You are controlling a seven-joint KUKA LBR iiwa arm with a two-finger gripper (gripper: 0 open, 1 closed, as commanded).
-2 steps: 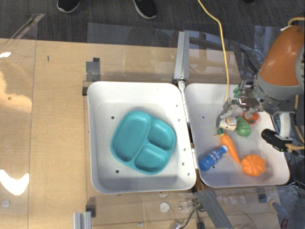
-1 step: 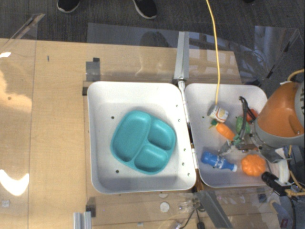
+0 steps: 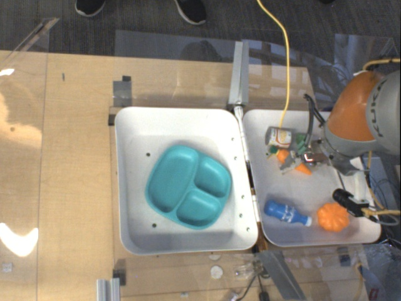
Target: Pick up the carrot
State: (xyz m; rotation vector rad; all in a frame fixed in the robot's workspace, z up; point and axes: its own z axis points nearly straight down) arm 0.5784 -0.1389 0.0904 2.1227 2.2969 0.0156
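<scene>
I'm at the approach step: tool low in the right bin, over the carrot near the bin's upper middle. Can't tell its state. Next: confirm grasp, then lift.

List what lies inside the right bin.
The right bin holds a blue bottle, an orange pumpkin-like toy, a small can and the carrot. The tool sits over the carrot, covering part of it; anything beneath the arm is hidden.
</scene>
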